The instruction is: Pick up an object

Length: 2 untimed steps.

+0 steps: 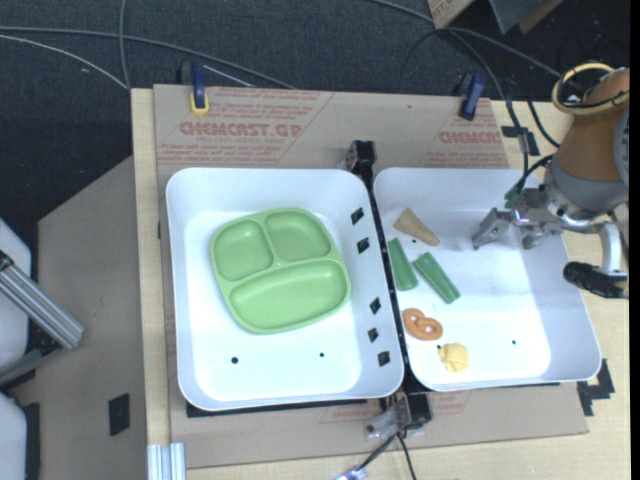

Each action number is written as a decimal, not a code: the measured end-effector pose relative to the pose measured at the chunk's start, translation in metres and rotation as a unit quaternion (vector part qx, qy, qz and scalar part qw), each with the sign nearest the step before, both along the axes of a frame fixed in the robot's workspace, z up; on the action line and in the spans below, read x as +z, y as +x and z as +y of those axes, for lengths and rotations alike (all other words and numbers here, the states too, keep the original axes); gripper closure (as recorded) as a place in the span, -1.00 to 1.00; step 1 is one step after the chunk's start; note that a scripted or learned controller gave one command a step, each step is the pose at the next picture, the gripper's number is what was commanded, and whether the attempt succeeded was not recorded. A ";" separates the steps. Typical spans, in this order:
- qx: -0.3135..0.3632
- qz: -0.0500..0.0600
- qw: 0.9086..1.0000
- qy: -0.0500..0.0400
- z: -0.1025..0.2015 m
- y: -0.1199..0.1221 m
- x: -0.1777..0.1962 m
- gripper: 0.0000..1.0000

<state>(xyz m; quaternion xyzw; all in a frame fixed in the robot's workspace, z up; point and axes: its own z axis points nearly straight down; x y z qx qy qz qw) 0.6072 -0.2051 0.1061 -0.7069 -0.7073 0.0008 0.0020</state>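
Observation:
In the right bin (520, 363) lie a tan wedge (416, 227), two green sticks (401, 265) (437, 277), an orange pretzel (421, 324) and a small yellow piece (453, 357). My gripper (497, 229) hangs over the bin's upper middle, to the right of the tan wedge and apart from it. Nothing shows between its fingers. The arm's orange band (592, 138) rises at the right edge.
The left bin (200, 368) holds a green divided plate (280, 268). A black divider with clips (375, 268) runs between the bins. Blue clamps (199, 86) (470, 95) sit on the bench's far edge. Cables trail over the dark floor behind.

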 end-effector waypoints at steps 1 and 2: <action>0.000 0.000 1.000 0.000 0.001 0.000 -0.022 -1.00; 0.001 -0.002 1.000 0.000 0.001 0.001 -0.009 1.00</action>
